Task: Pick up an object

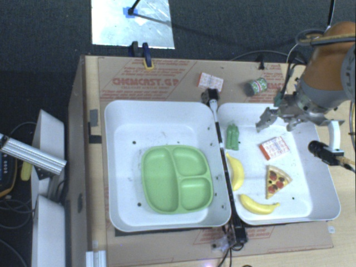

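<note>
two white bins sit side by side: the left bin (119,121) has a green divided plate (177,178), and the right bin (328,202) has a green bottle-ish thing (232,136), two bananas (236,172) (257,205) (one half tucked against the divider), a pizza slice toy (276,180) and a red-and-white packet (274,147). the gripper (276,117) hangs over the right bin's back edge, above the packet and not touching it; fingers look spread with nothing between them, though it's blurry. small can (257,85) and a paper tag (211,81) lie on the cardboard behind, and the arm is cut off on the right.

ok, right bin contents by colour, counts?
Yellow: 2, banana at the front and banana by the divider
Green: 1, green bottle
Red and white: 1, packet
Red and orange: 1, pizza slice
Total: 5
</note>
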